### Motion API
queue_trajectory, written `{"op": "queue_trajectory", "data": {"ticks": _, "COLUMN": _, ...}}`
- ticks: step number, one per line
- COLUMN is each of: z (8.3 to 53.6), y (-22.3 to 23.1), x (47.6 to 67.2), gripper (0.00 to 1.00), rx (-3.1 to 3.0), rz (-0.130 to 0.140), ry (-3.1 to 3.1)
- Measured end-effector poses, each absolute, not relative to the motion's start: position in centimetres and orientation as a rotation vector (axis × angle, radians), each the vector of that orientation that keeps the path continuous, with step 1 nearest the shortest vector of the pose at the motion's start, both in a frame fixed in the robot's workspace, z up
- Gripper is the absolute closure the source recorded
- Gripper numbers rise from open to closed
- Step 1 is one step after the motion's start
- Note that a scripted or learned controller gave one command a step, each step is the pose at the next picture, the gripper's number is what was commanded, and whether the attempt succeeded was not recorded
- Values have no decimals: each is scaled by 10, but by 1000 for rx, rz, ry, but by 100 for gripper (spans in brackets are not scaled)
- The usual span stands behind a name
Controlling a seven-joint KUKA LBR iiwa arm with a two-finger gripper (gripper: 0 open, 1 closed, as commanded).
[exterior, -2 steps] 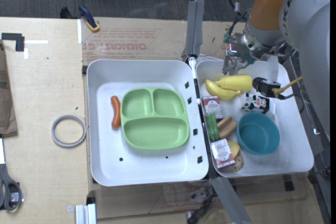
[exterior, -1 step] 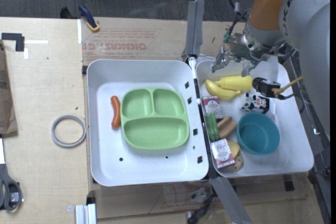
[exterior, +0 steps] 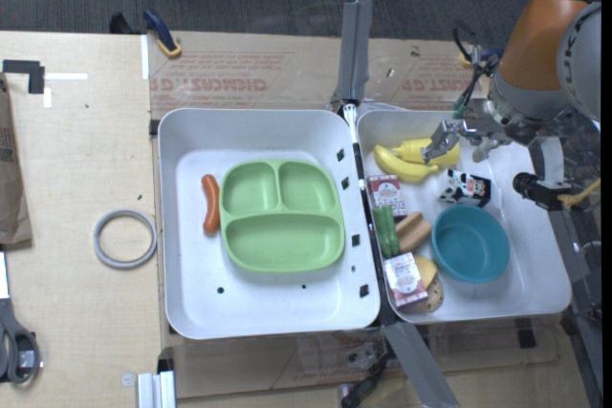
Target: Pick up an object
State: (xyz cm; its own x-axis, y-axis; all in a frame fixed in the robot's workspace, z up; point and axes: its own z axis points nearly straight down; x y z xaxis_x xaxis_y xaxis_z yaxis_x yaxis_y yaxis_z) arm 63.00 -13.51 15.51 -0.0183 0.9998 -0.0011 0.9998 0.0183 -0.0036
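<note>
My gripper (exterior: 460, 144) hangs over the back of the right bin (exterior: 535, 301), just past the right end of a yellow banana (exterior: 402, 163). Its fingers stand open with nothing between them. Right below it lies a small black-and-white toy (exterior: 466, 189). A blue bowl (exterior: 469, 244) sits in front of that. Along the bin's left wall lie a red-and-white carton (exterior: 385, 194), a green stick (exterior: 384, 230), a tan bun (exterior: 413, 230) and a wrapped packet (exterior: 403, 274).
The left bin (exterior: 182, 291) holds a green divided plate (exterior: 282, 213) and an orange sausage (exterior: 210, 204). A grey ring (exterior: 125, 237) lies on the bench to the left, scissors (exterior: 15, 354) at the bottom left corner. A metal post (exterior: 355, 53) stands behind the bins.
</note>
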Motion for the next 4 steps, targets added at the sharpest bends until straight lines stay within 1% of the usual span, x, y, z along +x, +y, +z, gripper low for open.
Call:
{"op": "queue_trajectory", "data": {"ticks": 1, "z": 220, "y": -93, "x": 604, "gripper": 0, "rx": -2170, "rz": 2, "ry": -2272}}
{"op": "queue_trajectory", "data": {"ticks": 2, "z": 228, "y": -94, "x": 604, "gripper": 100, "rx": -2170, "rz": 5, "ry": -2271}}
{"op": "queue_trajectory", "data": {"ticks": 3, "z": 228, "y": -94, "x": 604, "gripper": 0, "rx": -2171, "rz": 5, "ry": -2270}}
{"op": "queue_trajectory", "data": {"ticks": 4, "z": 158, "y": -148, "x": 639, "gripper": 0, "rx": -2103, "rz": 3, "ry": -2334}}
